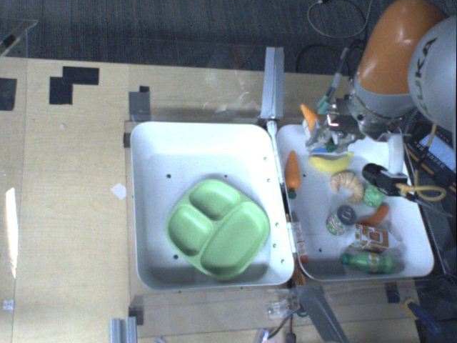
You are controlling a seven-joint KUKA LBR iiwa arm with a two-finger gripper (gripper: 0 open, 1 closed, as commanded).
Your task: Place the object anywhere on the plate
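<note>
Plate green, unlabelled; right-bin carton print perhaps brown, unreadable

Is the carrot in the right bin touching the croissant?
Apart. The camera view shows the carrot lying along the right bin's left wall, with bare white floor between it and the croissant nearer the middle.

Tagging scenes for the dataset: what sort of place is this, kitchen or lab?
Most likely a robot lab bench, not a kitchen: two white bins fixed on a wooden bench, a green divided plate in one, toy food such as a carrot and croissant in the other.
</note>
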